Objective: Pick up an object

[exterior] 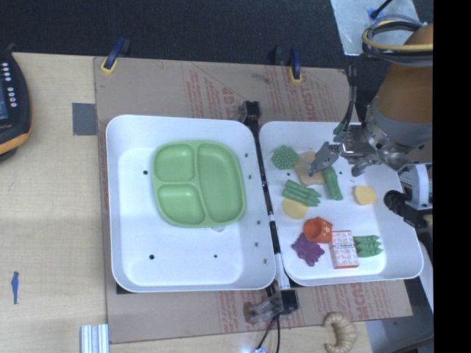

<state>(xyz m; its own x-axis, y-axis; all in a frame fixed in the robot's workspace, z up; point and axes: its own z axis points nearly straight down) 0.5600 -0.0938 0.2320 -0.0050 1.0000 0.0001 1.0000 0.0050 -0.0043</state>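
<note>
Camera view: arm hanging over the right bin (412, 259), nothing picked yet.

Gripper (340, 160) looks spread, nothing between the fingers, sitting just above the green pickle-like piece (332, 183) with the tan piece (305, 169) right beside it. Pickle's the obvious grab. I'd drop straight down so the fingers straddle it across its narrow side (that tan one is close enough to snag) and only squeeze once low. Red cup (318, 229) sits further from the gripper, well clear.
</note>
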